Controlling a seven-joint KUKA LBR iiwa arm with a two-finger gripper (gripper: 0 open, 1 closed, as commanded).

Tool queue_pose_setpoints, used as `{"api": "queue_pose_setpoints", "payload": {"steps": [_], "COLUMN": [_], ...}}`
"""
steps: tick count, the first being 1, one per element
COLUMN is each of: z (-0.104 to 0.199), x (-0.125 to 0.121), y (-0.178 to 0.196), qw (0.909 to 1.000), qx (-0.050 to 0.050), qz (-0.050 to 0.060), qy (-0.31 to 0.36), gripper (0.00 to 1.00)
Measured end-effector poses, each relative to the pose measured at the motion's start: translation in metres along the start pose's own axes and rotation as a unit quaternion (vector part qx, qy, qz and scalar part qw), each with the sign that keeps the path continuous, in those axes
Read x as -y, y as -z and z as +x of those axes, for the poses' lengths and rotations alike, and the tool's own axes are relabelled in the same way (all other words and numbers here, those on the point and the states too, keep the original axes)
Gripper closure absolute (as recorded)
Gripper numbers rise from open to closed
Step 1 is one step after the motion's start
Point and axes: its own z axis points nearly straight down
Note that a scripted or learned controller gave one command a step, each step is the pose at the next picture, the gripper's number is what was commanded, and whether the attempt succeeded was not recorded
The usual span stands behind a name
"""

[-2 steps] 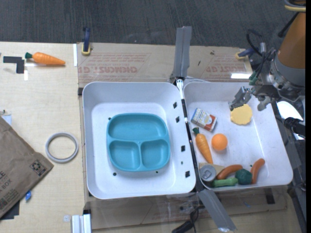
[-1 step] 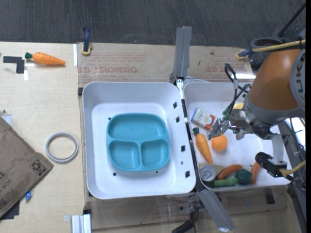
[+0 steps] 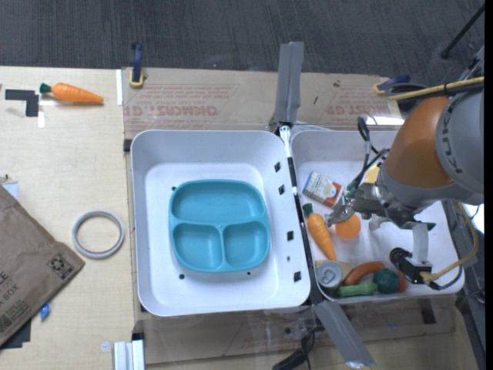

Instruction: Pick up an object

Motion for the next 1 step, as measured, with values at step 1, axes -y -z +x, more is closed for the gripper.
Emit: {"api": "queue_pose_setpoints", "payload": {"steps": [1], "z": [0.0144], "x": [0.0312], "y": [0.0912], "qw": [0.9929], "qx": [0.0], "qz": [-0.001], "qy": [-0.119], "gripper": [0.0]}}
